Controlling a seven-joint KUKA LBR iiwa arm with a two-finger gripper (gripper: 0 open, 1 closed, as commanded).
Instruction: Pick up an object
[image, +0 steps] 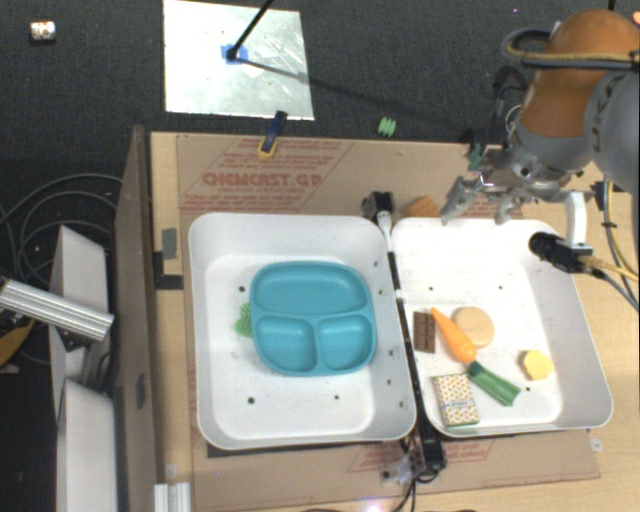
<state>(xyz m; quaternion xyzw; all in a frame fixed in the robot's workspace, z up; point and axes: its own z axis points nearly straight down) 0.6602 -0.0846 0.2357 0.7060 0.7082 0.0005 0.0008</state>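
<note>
The gripper (483, 206) is seen above the far edge of the right bin (470, 265), hung from the grey arm with its orange band. Its fingers (456, 199) are spread apart and nothing is held between them. A tan piece (421, 207) is seen just to its left, beyond the bin's far rim; whether it rests on the bench cannot be told.

The loose objects are gathered in the near half of the right bin, well apart from the gripper. A brown bar (424, 331) is laid close to the wall shared by the two bins. A carrot (455, 338) is set at a slant just beside it, and a tan disc (476, 325) is pressed against the carrot's right side. A green stick (496, 384) is placed just below the carrot's tip, and a patterned box (456, 400) is laid to the left of the stick, near the front rim. A yellow block (537, 365) is set apart to the right.

In the left bin (215, 300) a blue divided plate (312, 316) is laid near the middle. A small green piece (243, 320) is partly hidden under its left edge.
</note>
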